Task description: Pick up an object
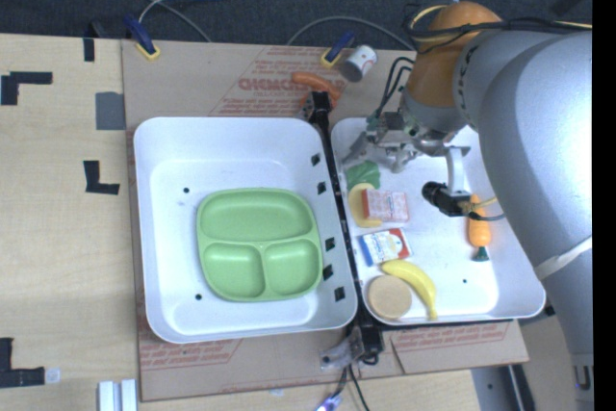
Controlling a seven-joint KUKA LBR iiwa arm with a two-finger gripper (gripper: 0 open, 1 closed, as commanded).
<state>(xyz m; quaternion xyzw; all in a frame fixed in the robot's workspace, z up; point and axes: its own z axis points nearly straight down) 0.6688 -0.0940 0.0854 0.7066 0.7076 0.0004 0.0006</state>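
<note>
The end effector (385, 141) hovers at the right bin's (510, 298) far end, nothing seen in its grasp, so next it should descend onto the green piece (363, 175) just beneath.

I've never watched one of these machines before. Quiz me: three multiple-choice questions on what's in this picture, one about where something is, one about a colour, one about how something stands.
1. Where is the banana?
A. left bin
B. right bin
C. on the cardboard

2. What colour is the divided tray?
A. green
B. red
C. blue

3. Where does the pincer stand?
A. over the left bin
B. outside both bins
C. over the right bin's far end

Answers:
1 B, it lies at the near end of the right bin, next to a round tan piece.
2 A, it is pale green, lying in the left bin.
3 C, it sits above the green item there.
</note>
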